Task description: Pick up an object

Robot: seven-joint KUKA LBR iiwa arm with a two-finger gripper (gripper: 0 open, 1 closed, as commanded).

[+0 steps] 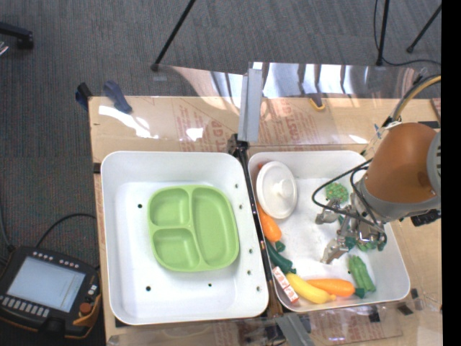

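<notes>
Currently we're observing the gripper (337, 234) hanging low in the right bin (392, 283), fingers spread, grasping nothing. No pick yet, in our judgement. Candidates are lying around: broccoli (336, 191) just above it, green beans (360, 272) and carrot (333, 287) nr the front edge.

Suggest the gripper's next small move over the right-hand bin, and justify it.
Probably lower straight down: the gripper hangs over bare bin floor with nothing between its fingers, and green toy vegetables lie just beside it, so a small shift toward them first may help.
</notes>
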